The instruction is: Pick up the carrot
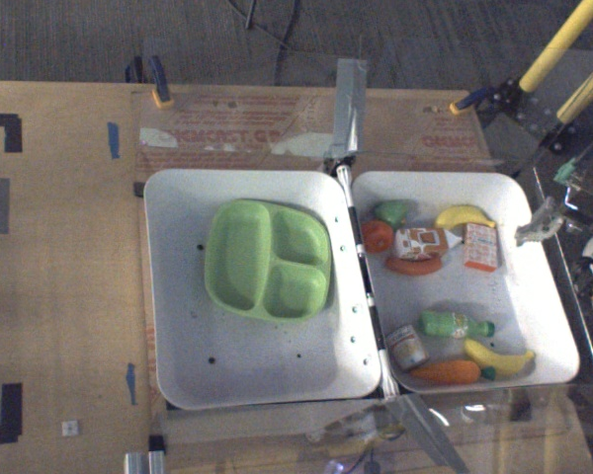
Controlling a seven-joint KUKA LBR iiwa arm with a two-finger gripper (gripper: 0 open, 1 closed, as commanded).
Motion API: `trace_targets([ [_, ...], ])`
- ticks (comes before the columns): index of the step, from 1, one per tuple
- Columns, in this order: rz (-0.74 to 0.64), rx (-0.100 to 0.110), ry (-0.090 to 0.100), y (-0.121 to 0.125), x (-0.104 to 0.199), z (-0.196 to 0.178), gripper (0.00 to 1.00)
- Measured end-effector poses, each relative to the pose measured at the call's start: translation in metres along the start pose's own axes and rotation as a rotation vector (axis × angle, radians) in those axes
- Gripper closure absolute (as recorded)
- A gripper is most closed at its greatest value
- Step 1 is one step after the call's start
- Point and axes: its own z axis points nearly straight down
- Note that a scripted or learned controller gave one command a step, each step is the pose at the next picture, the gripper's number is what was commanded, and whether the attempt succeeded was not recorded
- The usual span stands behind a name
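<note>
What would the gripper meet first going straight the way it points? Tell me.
The gripper seems to point left into the right bin; first in line is likely the red-and-white carton, beside a banana. Depth is unclear, so it may pass above.

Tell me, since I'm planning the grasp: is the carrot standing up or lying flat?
Lying flat. The carrot rests lengthwise on the right bin floor near its front wall, between a can and a banana.

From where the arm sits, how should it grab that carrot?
Take the carrot across its thick middle, coming straight down from above. It lies flat and lengthwise along the right bin's near wall, with a can touching its left end and a banana at its right, so only its long sides look free.
</note>
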Motion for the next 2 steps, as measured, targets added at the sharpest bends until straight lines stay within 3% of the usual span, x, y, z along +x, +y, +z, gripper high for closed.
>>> trace_targets([
  [1, -0.012, 0.003, 0.000, -0.052, 0.038, 0.007, 0.00],
  [2, -0.345, 0.002, 0.002, -0.069, 0.034, 0.100, 0.00],
])
